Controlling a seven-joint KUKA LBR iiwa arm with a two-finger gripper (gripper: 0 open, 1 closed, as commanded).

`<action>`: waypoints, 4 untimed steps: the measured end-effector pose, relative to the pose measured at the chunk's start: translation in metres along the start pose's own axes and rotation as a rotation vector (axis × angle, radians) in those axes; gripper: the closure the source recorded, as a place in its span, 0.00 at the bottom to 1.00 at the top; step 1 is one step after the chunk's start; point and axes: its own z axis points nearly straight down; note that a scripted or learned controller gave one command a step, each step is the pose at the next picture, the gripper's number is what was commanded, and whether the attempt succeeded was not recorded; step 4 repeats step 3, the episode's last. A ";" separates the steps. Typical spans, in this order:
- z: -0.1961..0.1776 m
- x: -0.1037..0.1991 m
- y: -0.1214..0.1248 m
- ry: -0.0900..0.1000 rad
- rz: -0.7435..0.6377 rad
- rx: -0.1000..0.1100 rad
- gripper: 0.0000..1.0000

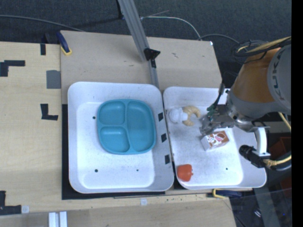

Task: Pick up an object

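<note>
The bench (113, 56) carries two shallow white bins side by side. The left bin (80, 174) holds a teal plate (127, 126) with three compartments, lying flat near the bin's middle.

The right bin (236, 178) holds three things. A small carton (217, 140), white with red and brown print, lies tilted near the bin's right side. A pale toy (183, 115), with a white rounded part on the left and a tan curved part on the right, lies in the upper middle, close to the wall shared with the left bin. An orange-red piece (184, 172) sits low at the bin's front left corner, well apart from the other two.

The arm (262, 86) reaches in from the right, its orange band above the wrist. The end effector (209, 123) is down inside the right bin, just above the carton's upper left edge and to the right of the toy. It looks close to the carton, perhaps touching it, but the carton is not seen between the fingers. How wide the end effector stands I cannot tell; the parts there are dark and blurred together.

A grey metal pole (135, 22) slants across the top of the bench toward the gap between the bins
</note>
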 end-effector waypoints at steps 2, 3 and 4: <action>-0.008 0.104 0.013 0.000 -0.001 0.001 1.00; -0.004 0.165 0.012 0.001 -0.003 0.001 1.00; -0.004 0.165 0.012 0.001 -0.003 0.001 1.00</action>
